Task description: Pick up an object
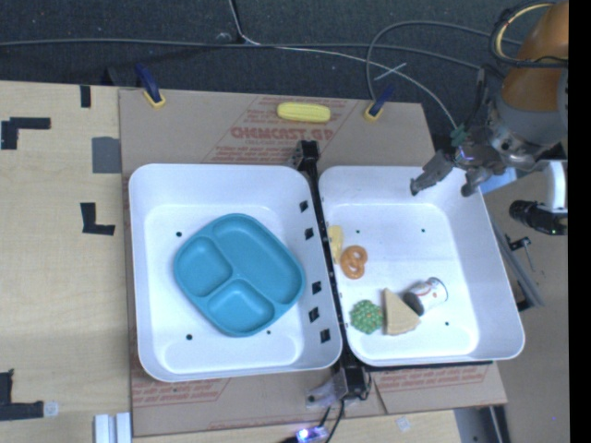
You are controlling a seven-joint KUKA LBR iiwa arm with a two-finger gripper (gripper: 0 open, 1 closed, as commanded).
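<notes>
a: claw (445, 179) state?
b: spread, holding nothing, over the right bin's (489, 247) far edge.
a: object?
b: tan wedge (399, 313), near edge, tip pointing toward far edge.

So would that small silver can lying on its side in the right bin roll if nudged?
Probably: the small silver can lies on its round side, so it may roll. The tan wedge touching it could block it. Its smooth curved wall may slip from the pincer.
</notes>
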